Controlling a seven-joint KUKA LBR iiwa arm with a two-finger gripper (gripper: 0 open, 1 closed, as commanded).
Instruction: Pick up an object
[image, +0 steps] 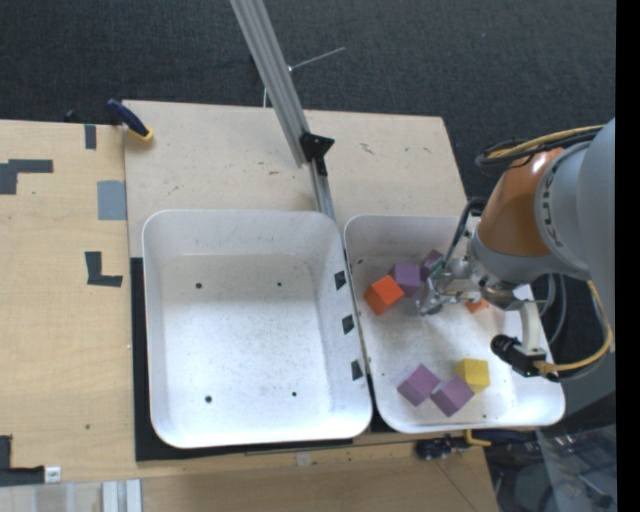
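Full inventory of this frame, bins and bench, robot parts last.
Left bin: 1, white, left of the pair.
Right bin: 1, white, beside it on the right.
Orange cube: 1, upper left of the right bin.
Purple cubes: 3; one just right of the orange cube, two side by side near the front.
Purple piece: 1, at the gripper, partly hidden.
Yellow cube: 1, next to the front purple pair.
Orange bit: 1, under the arm, mostly hidden.
Clamp: 1, blue and yellow, bench's far left corner.
Rail: 1, grey metal, slanting from the top down to the bins.
Arm: 1, grey with orange band, from the right.
Gripper: 1, low over the right bin.
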